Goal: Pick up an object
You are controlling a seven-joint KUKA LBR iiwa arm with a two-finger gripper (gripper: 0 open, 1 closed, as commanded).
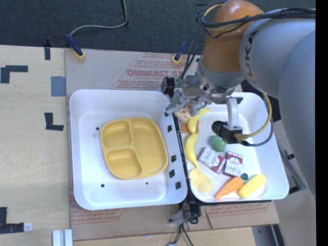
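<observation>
Two white bins sit side by side on a bench (31,137). One yellow divided plate (134,147) with three compartments lies alone in the left bin (82,111). Crowded in the right bin (274,163) are one banana (191,148), one green ball (219,143), two small red-and-white cartons (220,161) touching each other, one carrot (229,186), one yellow lemon-like piece (252,185) just beside it, and one pale yellow disc (201,181). One grey arm (277,50) with an orange band reaches in from the right, its pincer (185,102) low at the right bin's far left corner. Whether the pincer is open or closed cannot be told.
</observation>
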